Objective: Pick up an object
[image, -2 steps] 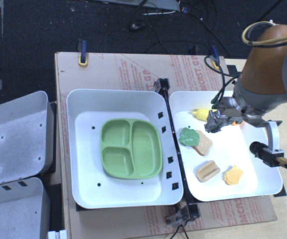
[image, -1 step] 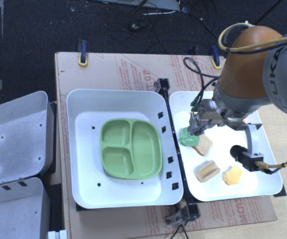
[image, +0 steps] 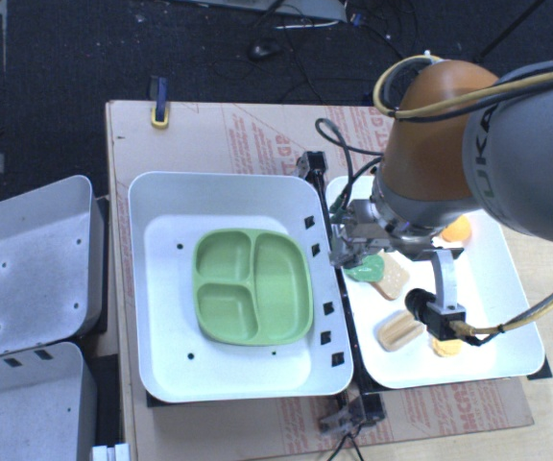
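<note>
Camera view: tool (image: 351,250) is lowered over green piece (image: 363,272) in right bin (image: 521,353); grip cannot be told; closing needed next

Green divided plate (image: 253,287) in left bin (image: 161,209) (three compartments); yellow clamp (image: 160,113) on bench edge.

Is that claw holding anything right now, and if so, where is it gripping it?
It cannot be told. The claw is low over the right bin, beside a green object, with the arm hiding its tip.
</note>
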Controlling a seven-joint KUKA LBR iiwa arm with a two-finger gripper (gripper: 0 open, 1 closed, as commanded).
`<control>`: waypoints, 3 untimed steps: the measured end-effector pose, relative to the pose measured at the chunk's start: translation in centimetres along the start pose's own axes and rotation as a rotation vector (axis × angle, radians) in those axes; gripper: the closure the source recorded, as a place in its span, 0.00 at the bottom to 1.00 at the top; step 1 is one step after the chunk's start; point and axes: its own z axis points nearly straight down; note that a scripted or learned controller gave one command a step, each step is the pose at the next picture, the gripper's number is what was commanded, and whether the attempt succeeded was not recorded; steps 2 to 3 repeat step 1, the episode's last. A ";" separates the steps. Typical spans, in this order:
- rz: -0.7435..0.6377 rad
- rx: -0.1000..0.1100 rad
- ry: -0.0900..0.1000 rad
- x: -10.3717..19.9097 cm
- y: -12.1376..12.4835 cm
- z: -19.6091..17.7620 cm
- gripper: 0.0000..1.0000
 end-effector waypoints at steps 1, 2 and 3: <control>-0.001 0.000 0.000 4.7 -1.3 0.0 1.00; -0.001 0.000 0.000 4.7 -1.3 0.0 1.00; -0.001 0.000 0.000 4.7 -1.3 0.0 1.00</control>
